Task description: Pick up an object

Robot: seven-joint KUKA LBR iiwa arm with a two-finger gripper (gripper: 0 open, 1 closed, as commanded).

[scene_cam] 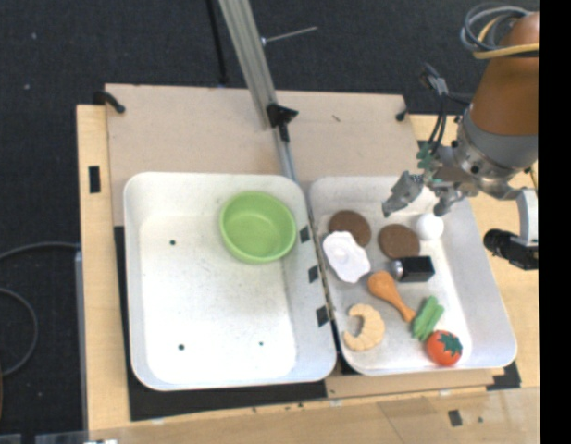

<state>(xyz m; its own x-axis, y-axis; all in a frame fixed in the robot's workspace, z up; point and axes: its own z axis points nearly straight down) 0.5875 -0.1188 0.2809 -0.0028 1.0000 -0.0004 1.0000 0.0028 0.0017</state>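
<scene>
The right bin (489,317) holds several small objects: two brown discs (349,225) (399,240), a white crumpled piece (346,254), a black block (415,268), an orange drumstick shape (391,291), a green vegetable (427,314), a red tomato (443,347), a beige curved pastry (365,327) and a small white ball (430,226). My gripper (422,200) hangs over the bin's far right part, just above the white ball. Its fingers are spread open, and I see nothing between them.
A green bowl (258,227) sits in the far part of the left bin (174,340). A metal post (253,54) rises behind the divide between the two bins. Cables run along the arm at the right.
</scene>
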